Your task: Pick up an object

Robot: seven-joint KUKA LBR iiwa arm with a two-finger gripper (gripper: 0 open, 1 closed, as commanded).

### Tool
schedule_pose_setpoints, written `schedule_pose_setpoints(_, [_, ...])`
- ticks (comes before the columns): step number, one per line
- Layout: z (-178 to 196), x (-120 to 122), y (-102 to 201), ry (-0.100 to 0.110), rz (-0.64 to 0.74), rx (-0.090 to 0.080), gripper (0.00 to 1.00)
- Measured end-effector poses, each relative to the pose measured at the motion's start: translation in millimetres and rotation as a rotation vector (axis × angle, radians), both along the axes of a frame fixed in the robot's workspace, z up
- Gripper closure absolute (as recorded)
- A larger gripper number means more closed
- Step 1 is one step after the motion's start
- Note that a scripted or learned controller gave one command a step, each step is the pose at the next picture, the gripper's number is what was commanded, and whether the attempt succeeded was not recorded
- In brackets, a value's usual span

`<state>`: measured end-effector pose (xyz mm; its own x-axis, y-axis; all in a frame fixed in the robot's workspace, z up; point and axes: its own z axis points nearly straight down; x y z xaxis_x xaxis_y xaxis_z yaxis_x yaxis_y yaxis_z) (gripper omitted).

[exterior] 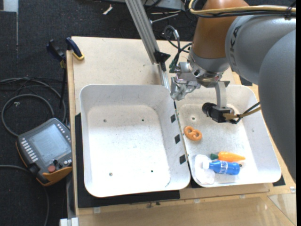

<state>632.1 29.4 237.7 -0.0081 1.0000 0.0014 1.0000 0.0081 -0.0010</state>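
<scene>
The claw (179,92) hangs above the right bin's (263,147) upper-left corner, grip state unclear; pretzel (192,133), carrot (231,157) and blue bottle (225,167) lie below.

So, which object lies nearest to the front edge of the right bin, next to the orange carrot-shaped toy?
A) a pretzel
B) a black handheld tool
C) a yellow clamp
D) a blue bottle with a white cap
D: the blue bottle lies just below the orange carrot-shaped toy near the front rim of the right bin, while the pretzel sits farther back.
</scene>
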Motion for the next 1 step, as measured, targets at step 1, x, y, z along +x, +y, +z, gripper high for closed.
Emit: schedule_pose_setpoints(1, [-11.8,22.9,53.5,-0.003,0.0,0.0,1.0])
